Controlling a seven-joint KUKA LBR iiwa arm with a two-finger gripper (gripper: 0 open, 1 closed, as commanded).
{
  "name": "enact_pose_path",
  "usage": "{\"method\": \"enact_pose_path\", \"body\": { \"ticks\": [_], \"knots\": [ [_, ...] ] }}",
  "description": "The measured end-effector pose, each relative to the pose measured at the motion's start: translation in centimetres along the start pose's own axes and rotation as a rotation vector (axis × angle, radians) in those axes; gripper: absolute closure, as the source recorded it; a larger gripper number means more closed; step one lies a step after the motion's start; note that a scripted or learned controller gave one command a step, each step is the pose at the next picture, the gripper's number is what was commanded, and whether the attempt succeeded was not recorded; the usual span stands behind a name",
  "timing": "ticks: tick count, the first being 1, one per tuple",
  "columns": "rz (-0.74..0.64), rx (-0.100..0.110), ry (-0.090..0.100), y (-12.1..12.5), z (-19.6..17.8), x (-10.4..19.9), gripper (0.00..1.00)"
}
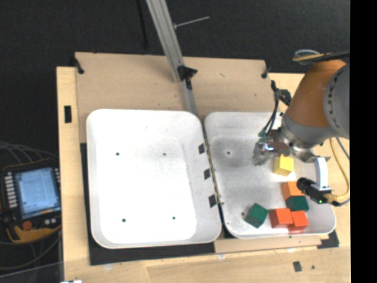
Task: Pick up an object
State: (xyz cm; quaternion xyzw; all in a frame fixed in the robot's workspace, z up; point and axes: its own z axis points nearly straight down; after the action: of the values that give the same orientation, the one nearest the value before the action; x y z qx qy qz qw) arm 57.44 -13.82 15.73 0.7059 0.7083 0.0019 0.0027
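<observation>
Right of centre in the frame, the gripper [263, 152] hangs over the right bin [235, 128], near that bin's middle, with the grey arm [312, 108] and its orange band reaching in from the right edge. Whether the gripper is open or closed cannot be told at this angle, and nothing can be made out in its grasp. Just beside it, to the right and slightly lower, sits a yellow block [283, 164]; contact between the two cannot be confirmed. Further down, along the bin's lower right part: a small orange block [290, 189], a dark green block [297, 203] just below it, a pair of red-orange blocks [288, 218] side by side near the bottom rim, and a green block [256, 215] to their left, tilted on one corner. Left bin [144, 175] takes up the centre-left of the frame. A handheld control pendant [32, 196] with a lit screen rests at the far left edge, off the bench.
</observation>
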Motion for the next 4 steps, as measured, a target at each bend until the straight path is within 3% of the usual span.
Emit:
{"method": "enact_pose_path", "body": {
  "ticks": [1,2,4],
  "knots": [
    [0.000,0.000,-0.001,1.0,-4.8,-0.3,1.00],
    [-0.002,-0.001,-0.001,0.3,-9.8,-0.3,1.00],
    [-0.003,0.005,0.002,2.1,-8.4,9.8,1.00]
  ]
}}
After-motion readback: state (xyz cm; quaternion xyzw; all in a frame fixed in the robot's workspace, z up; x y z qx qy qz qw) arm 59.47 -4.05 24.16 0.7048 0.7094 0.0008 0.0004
